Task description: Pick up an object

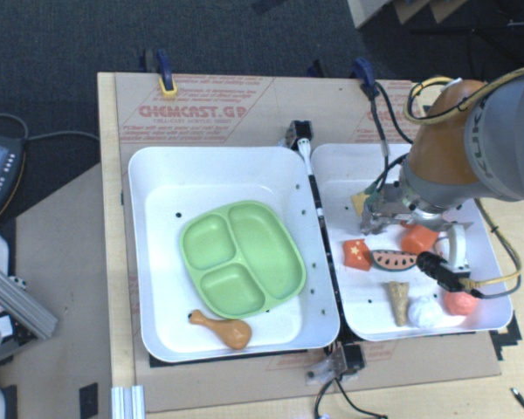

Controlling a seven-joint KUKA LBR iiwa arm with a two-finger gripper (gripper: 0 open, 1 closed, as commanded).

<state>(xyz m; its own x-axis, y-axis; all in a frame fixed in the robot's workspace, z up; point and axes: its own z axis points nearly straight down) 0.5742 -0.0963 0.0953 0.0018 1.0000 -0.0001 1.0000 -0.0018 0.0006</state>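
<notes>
Orange plastic shows just under the grey arm's wrist in the right-hand white bin (493, 321), where the jaws (393, 218) hang low over a cluster of toy food; whether they are open or closed cannot be told from this slanted overhead view, since the wrist body hides them. Nearest to them lies an orange rounded block (419, 236), touching or almost touching the wrist's near side. Just nearer sits a watermelon slice with red flesh and dark seeds (393, 259), its long axis running left to right, and to its left a red cube-like piece with a pale mark (356, 253). Nearer still are a tan ice-cream cone with a white top (402, 302) and a pinkish-orange ball (459, 303). A small yellow piece (360, 202) peeks out on the far-left side of the wrist. My judgement is that the orange block is the likeliest target, lying to the near right of the jaws. In the left white bin (157, 173) rest a green three-compartment plate (241, 257) and a brown toy drumstick (222, 327), well apart from the arm.
</notes>
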